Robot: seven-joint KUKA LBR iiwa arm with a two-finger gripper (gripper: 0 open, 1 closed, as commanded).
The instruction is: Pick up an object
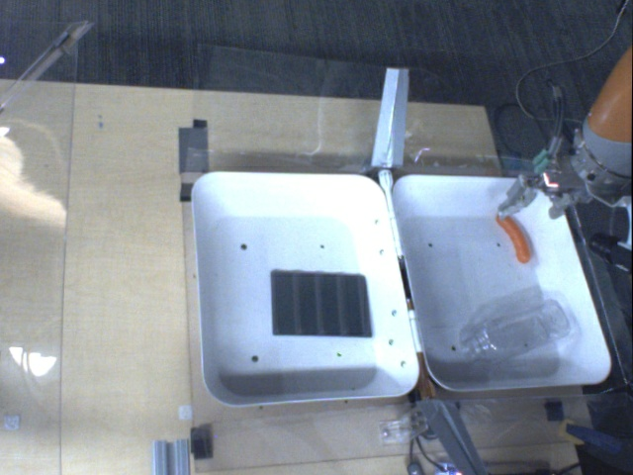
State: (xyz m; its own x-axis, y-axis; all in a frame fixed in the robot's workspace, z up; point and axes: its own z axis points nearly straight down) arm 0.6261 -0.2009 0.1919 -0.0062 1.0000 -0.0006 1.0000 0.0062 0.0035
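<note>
Apparently nothing is picked yet: the gripper (pixel 542 188) hovers at two o'clock over the right bin (pixel 445 265), spread wide and holding nothing. An orange object (pixel 515 237) lies just below it; a clear bottle (pixel 516 327) at five o'clock is faint. The left bin (pixel 227 265) holds a dark ridged block (pixel 320 303).

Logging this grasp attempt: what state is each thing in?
Gripper: above the right bin's far right corner, holding nothing visible.
Orange object: lying loose in the right bin.
Clear plastic bottle: on its side, same bin.
Dark ridged pad: flat in the left bin.
</note>
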